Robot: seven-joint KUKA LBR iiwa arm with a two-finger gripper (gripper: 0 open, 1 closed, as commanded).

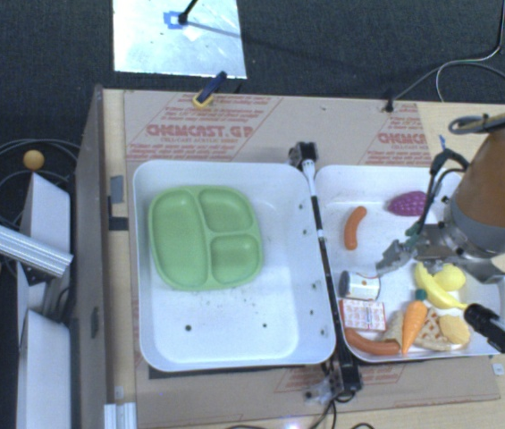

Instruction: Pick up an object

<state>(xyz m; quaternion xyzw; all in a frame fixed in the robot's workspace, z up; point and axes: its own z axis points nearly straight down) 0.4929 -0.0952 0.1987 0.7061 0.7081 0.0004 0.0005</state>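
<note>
Camera view: shows the tool (397, 256) low inside the right bin (368, 179), at the end of the grey and orange arm (493, 195) reaching in from the right. Hangs over a bare white patch, between an orange sausage-like toy (354, 227) on the side toward the left bin (225, 351) and a yellow banana (433, 286) just beside it on the near side. Cannot tell the opening of the tool, nor see anything held in it. Seems aimed at no single piece yet, probably for lack of one fixed target in the task.

Finds the candidates crowded toward the near corner of this bin: a carrot (413, 322) leaning against a waffle-like piece (433, 331), a red sausage (373, 346) along the near wall, a small printed carton (362, 314), a little can (359, 285) just above the carton. Leaves a purple bunch of grapes (408, 204) apart near the far wall, so probably easier to take without pushing neighbours. Looks risky, that crowded corner, for a clean grip.

Keeps a green divided plate (203, 237) alone in the left bin, likely as a place for moved pieces.

Sets both bins side by side on a counter (261, 119) covered with brown printed cardboard. Beyond the counter, dark carpet (37, 43) with a shiny metal sheet (179, 23) and black cables.
</note>
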